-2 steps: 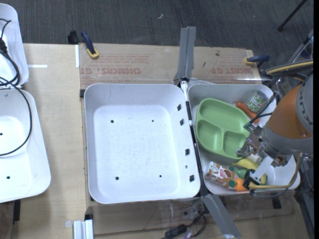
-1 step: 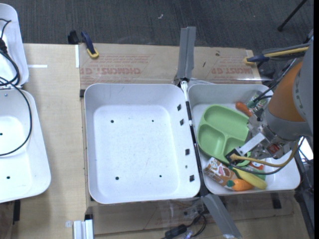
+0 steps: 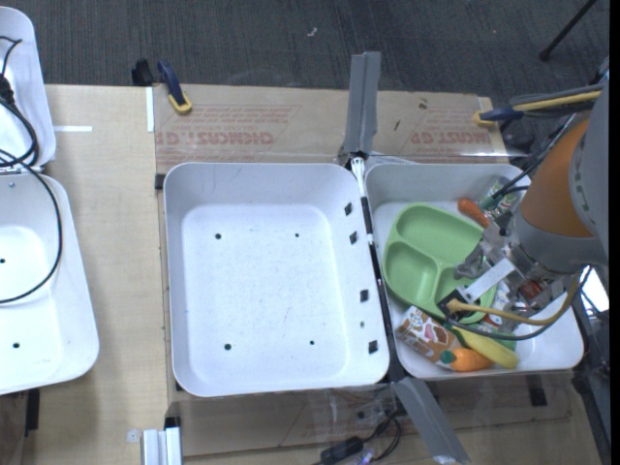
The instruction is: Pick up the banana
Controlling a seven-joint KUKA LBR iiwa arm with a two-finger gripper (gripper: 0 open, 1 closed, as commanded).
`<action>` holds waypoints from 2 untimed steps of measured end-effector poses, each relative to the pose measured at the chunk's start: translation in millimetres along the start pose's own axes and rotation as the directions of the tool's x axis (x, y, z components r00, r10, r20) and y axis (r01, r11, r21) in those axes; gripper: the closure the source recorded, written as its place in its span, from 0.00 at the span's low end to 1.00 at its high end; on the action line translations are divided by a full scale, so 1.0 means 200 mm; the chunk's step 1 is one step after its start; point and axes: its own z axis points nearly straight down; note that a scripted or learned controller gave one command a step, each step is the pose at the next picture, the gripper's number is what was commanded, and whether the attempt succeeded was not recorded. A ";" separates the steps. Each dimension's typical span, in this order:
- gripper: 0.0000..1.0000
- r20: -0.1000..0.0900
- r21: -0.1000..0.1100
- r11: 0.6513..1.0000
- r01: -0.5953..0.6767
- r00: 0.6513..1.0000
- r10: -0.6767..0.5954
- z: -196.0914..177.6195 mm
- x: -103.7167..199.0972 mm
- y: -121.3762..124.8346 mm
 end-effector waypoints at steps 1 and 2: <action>0.00 0.001 0.001 1.000 -0.009 1.000 0.009 0.02 -0.11 0.19; 0.00 0.001 0.004 0.999 -0.043 0.999 0.043 0.15 -0.20 0.34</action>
